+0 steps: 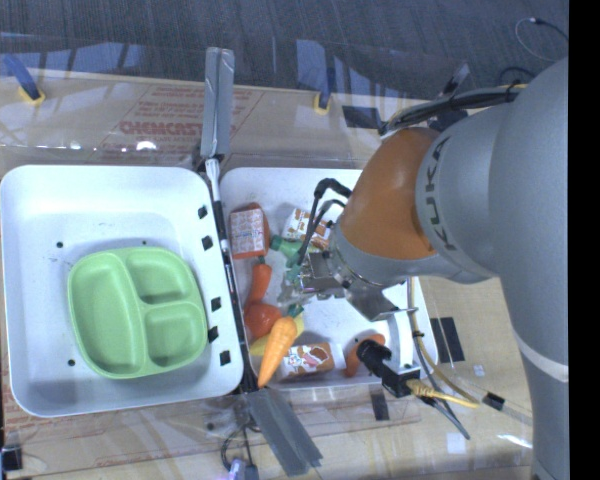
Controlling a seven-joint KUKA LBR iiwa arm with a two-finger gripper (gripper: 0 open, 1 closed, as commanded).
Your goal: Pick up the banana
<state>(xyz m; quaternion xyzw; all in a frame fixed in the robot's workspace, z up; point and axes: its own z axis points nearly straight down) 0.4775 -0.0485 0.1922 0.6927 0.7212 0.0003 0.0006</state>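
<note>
Yellow banana [292, 325] below fingers [298, 280].

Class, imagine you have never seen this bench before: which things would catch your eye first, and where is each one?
First comes the big grey arm with its orange band, reaching in from the right over the right bin. Next is the bright green divided plate, lying alone in the left bin. Then the heap of small toy foods along the right bin's left side, with an orange carrot at its near end.

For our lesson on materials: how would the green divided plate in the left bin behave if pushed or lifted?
The green plate looks like moulded plastic, so probably stiff and light. Lying flat on the smooth white bin, it would likely slide rather than tip.
</note>
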